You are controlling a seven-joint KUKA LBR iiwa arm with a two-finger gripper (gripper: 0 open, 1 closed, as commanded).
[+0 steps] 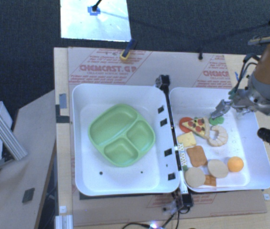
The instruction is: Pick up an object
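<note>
The arm (268, 75) reached in from the right edge of the frame, and its gripper (219, 110) hung over the upper part of the right bin (249, 128). I could not tell how the gripper was set; it was too small and blurred from where I stood. Nothing was visibly in it.

Just below it lay the toy food, all in the right bin: a pizza slice (195, 125) with a green piece (216, 120) beside it, then a ring-shaped biscuit (218, 136) touching the slice's lower end. Further down sat a yellow square (188, 139), a brown waffle square (197, 155), two pale round discs (195, 177) (217, 168) and an orange ball (235, 164) in the lower right.

The left bin (84, 128) held a green divided plate (121, 135).

These pieces looked light and stiff, probably hard plastic, so likely slick. The flat ones would be awkward, lying low on the floor. I'd have gone for the ring across its rim, or the green piece nearest the gripper. The ball might roll away.
</note>
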